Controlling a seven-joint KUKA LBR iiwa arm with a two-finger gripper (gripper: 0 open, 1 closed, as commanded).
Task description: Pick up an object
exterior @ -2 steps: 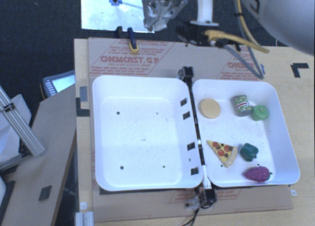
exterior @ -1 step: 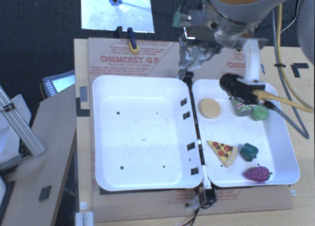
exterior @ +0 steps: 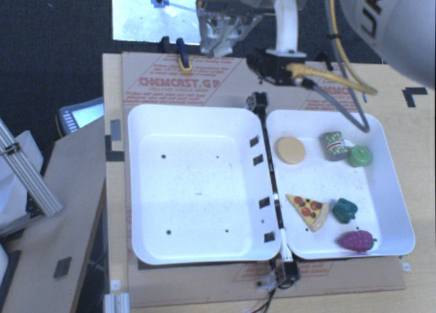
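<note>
The right bin (exterior: 393, 168) holds a round tan cookie (exterior: 291, 150), a small green and red can (exterior: 334, 145) on its side, a green round piece (exterior: 360, 156), a pizza slice (exterior: 308, 211), a dark green pepper (exterior: 345, 210) and a purple bunch of grapes (exterior: 356, 241). My gripper (exterior: 220, 37) hangs high above the bench's far edge, behind the left bin (exterior: 143, 168), far from all the objects. Nothing is seen between its fingers.
The bins sit on a cardboard sheet (exterior: 184, 80) on the wooden bench. A yellow cable (exterior: 334, 76) and a grey hose run from the arm over the right bin's far rim. A blue and yellow clamp (exterior: 182, 56) stands at the back. A metal rail (exterior: 24, 168) lies at the left.
</note>
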